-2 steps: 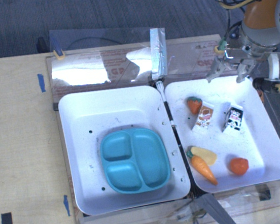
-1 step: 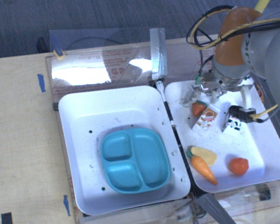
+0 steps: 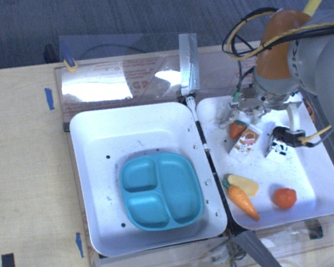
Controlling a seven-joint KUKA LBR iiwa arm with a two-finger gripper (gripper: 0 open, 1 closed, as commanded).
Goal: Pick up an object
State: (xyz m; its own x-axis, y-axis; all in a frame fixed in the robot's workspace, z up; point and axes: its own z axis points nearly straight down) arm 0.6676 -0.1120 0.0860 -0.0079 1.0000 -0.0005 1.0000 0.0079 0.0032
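Hovering at 12 o'clock of the right bin point(image 3: 322, 201), end effector point(image 3: 246, 106) grip state: can't tell tbh. Small orange item point(image 3: 236, 129) sits just below, touching a carton point(image 3: 246, 141); could snag both imo.

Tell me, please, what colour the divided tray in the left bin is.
Turquoise blue tray, in the camera view.

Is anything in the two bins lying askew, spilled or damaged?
Nothing looks spilled or broken. The blue plate sits flat in the left bin. In the right bin, the carrot leans against a yellow piece, and the small carton lies tilted.
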